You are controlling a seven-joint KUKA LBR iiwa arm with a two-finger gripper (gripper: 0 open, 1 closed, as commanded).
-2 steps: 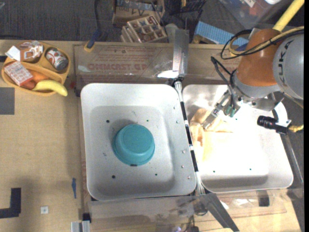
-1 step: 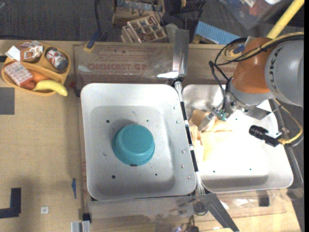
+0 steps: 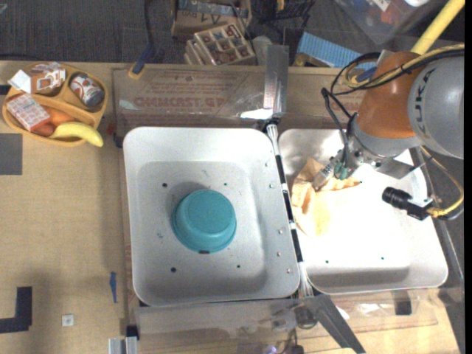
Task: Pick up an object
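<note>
Right bin point(image 3: 383, 264), upper-left corner: pale crumpled cloth point(image 3: 310, 194) — the likely pick. Tool point(image 3: 341, 169) stood low at its upper edge; finger spread could not be told. Step: reaching. Next — close and lift.

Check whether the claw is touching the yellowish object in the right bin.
Cannot tell: in the camera view the claw overlaps the yellowish object, hiding any contact.
</note>
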